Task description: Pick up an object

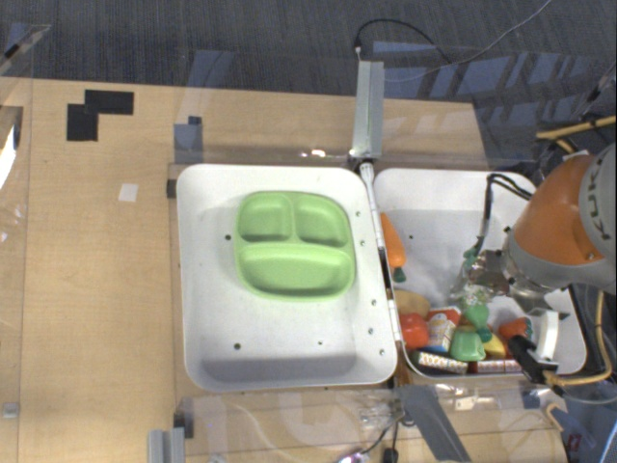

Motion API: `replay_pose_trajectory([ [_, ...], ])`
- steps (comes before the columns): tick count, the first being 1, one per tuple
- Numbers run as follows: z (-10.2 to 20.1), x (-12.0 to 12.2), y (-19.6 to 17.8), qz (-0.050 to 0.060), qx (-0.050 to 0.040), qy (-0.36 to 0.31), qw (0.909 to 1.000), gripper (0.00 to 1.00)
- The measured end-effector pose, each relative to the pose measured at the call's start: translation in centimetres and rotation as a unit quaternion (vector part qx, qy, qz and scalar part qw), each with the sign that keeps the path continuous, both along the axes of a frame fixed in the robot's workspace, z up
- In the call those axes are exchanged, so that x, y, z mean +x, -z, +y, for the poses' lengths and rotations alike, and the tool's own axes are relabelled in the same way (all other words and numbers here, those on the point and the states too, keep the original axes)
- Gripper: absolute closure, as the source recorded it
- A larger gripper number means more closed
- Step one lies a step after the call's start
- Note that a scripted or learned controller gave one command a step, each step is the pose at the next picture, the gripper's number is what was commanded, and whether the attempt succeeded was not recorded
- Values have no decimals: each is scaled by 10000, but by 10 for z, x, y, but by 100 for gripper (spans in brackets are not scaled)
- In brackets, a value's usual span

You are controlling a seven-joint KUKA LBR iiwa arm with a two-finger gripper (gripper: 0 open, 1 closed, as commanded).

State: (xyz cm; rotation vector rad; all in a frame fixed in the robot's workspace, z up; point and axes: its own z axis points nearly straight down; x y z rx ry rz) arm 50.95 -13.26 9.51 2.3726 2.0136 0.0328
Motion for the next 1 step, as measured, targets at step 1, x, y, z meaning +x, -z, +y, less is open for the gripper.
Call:
replay_pose_trajectory([
  [1,81,75,-87,175,39,-274,9995,100],
])
